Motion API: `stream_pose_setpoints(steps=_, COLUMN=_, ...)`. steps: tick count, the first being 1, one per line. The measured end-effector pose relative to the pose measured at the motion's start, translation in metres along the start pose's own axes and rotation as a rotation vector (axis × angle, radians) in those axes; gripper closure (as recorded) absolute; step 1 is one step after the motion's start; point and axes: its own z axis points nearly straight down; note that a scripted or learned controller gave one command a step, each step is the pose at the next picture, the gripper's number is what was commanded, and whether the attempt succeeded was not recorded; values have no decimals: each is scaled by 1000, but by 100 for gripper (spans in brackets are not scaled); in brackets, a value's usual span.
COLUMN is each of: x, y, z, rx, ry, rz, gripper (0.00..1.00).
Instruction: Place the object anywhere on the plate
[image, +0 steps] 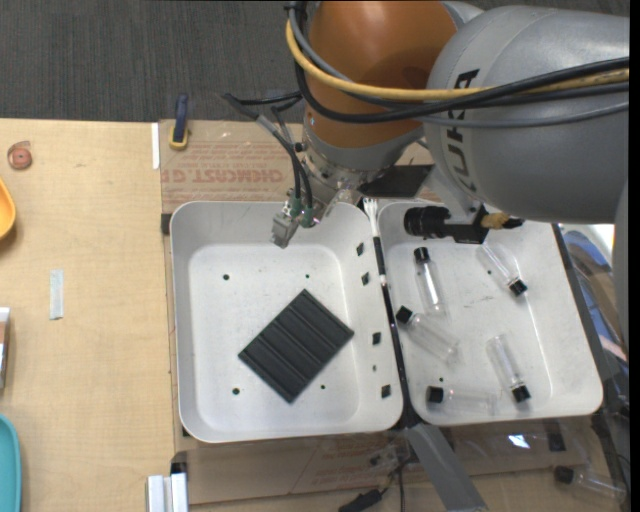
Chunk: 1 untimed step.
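A black ribbed plate (297, 344) lies flat and turned at an angle in the middle of the left white bin (200, 400). Several clear tubes with black caps lie in the right bin (570, 330), among them one tube (427, 279) near its back left and another tube (508, 366) at its front right. My gripper (286, 229) hangs over the back edge of the left bin, above and behind the plate. Its tip is small and grey, and I cannot make out anything held in it.
The arm's orange band and grey body cover the back of both bins. A black divider (385, 300) runs between the bins. On the wooden bench to the left lie an orange dish edge (5, 215) and a small pale strip (57, 295).
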Motion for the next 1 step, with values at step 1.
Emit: stream_pose_setpoints(steps=1, x=0, y=0, z=0, rx=0, ry=0, rz=1, gripper=0)
